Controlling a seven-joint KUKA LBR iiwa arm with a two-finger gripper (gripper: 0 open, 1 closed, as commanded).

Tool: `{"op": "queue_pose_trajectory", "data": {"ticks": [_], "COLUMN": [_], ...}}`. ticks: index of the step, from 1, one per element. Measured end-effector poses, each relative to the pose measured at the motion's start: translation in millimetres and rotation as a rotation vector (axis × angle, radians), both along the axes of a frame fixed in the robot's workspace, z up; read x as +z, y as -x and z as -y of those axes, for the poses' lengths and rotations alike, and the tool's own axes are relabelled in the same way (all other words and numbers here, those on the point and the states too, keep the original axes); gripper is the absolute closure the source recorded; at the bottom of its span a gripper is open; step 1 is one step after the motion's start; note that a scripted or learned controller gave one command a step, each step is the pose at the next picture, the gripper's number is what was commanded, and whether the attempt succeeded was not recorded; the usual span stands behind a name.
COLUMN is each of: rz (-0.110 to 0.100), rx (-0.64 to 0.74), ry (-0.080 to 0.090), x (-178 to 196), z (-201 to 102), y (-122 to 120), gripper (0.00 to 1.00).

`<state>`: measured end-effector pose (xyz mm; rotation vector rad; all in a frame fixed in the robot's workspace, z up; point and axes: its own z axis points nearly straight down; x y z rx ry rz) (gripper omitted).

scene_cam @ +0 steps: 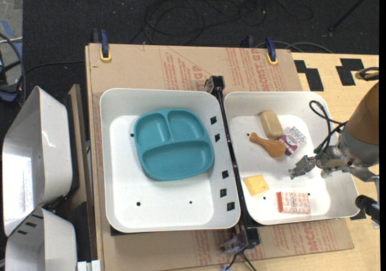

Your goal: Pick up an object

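Observation:
The right bin (241, 105) holds a tan bread-like block (271, 124), a brown drumstick (269, 143), a small purple-and-white packet (294, 139), a yellow cheese slice (256, 184) and a red-and-white box (294, 202). My gripper (300, 169) reaches in from the right, low over the bin floor. It sits between the packet and the red-and-white box, right of the cheese slice. I see nothing between its fingers.
The left bin (114, 143) holds a teal divided plate (174, 144). A black divider strip (228, 155) runs between the bins. A black cable (322, 119) loops over the right bin's far right side, near the arm (365, 137).

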<state>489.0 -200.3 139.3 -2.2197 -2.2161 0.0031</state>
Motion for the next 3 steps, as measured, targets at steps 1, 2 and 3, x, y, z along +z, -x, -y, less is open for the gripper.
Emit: {"op": "queue_pose_trajectory", "data": {"ticks": [1,2,3], "rz": [0.006,0.010,0.010], "rx": [0.001,0.004,0.005], "ry": [0.003,0.004,0.005], "x": [12.9,55.7,98.5], "z": [0.6,4.0,5.9], "y": [-1.7,-4.1,-4.2], "gripper": [1.00,1.00,1.00]}}
